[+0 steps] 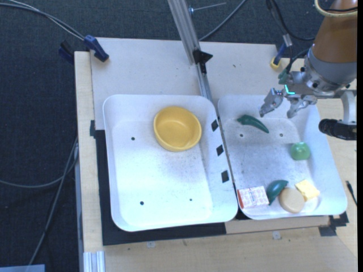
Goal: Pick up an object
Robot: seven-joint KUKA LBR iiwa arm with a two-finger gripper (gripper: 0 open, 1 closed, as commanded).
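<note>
The gripper (282,106) hangs over the right bin (334,200) near its 12 o'clock rim, fingers spread apart with nothing between them. Just at the gripper's 7 o'clock lies a dark green curved piece, like a pepper (253,123), on the bin floor. At the bin's 3 o'clock sits a light green ball (300,151). Along the 6 o'clock edge cluster a small red-and-white carton (253,197) whose print is too small to read, a teal piece (277,189), a tan round block (292,200) and a yellow wedge (307,189). The left bin (122,208) holds a yellow bowl (177,128) toward 12 o'clock.
</note>
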